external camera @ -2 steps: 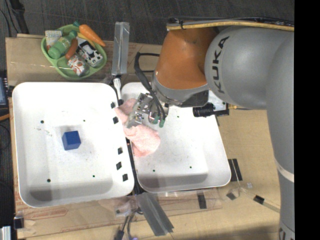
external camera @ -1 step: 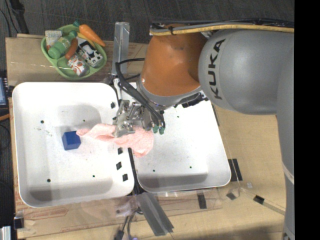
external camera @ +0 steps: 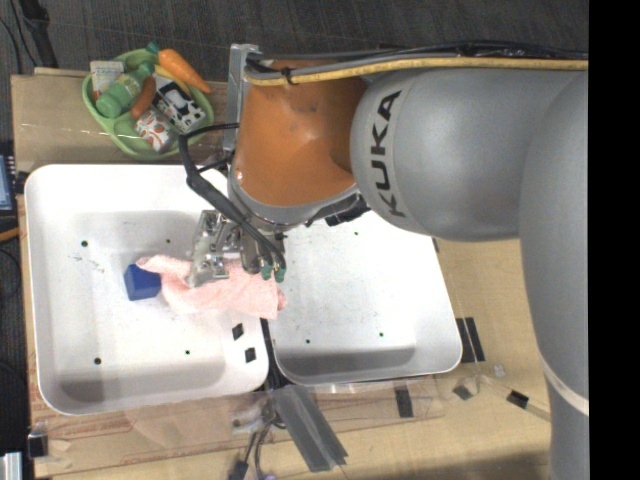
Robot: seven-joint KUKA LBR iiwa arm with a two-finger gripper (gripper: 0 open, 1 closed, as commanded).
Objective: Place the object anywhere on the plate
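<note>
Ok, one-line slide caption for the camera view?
KUKA gripper poised over pink plate beside blue block in left bin.

Wooden bench point(external camera: 500, 268) on dark carpet point(external camera: 300, 8) (grey, ribbed); a green bowl point(external camera: 120, 133) of clutter sits top-left.

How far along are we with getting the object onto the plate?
Early, by the look of it. Done: the tool has reached the left bin. In hand: it sits over the pink cloth; a grip isn't confirmable. Left: the blue block lies beside the cloth, and I can't make out a plate.
</note>
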